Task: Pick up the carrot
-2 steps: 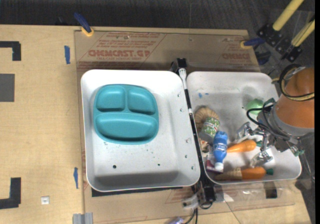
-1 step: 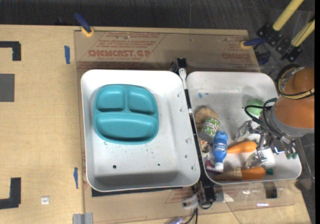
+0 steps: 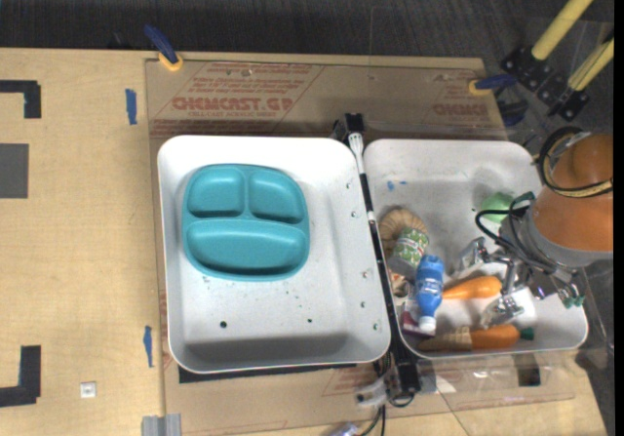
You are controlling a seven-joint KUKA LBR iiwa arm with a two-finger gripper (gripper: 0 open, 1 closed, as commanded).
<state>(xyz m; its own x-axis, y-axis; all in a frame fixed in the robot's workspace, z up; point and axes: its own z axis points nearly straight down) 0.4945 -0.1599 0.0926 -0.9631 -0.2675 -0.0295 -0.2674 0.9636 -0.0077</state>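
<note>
Two shallow white bins sit side by side on my bench. The left bin (image 3: 185,327) carries a teal divided plate (image 3: 246,221) toward its far left corner. The right bin (image 3: 439,163) holds a clutter of small things gathered along its near edge. My arm (image 3: 583,192), grey with an orange band, reaches in over that bin's right edge, and my gripper (image 3: 495,280) hangs low over the pile near the near right corner. I cannot tell from here how its jaws are set. Two orange carrot-like pieces lie there: the carrot (image 3: 470,289) just beside the tool, and a second orange piece (image 3: 486,336) against the near wall. A blue and white bottle (image 3: 427,294) stands just left of them, with a small can (image 3: 409,247) beyond it. I judge I am at the approach step, with nothing lifted yet. The next move calls for settling squarely over the carrot, closing across its narrow width, and avoiding the bottle.
</note>
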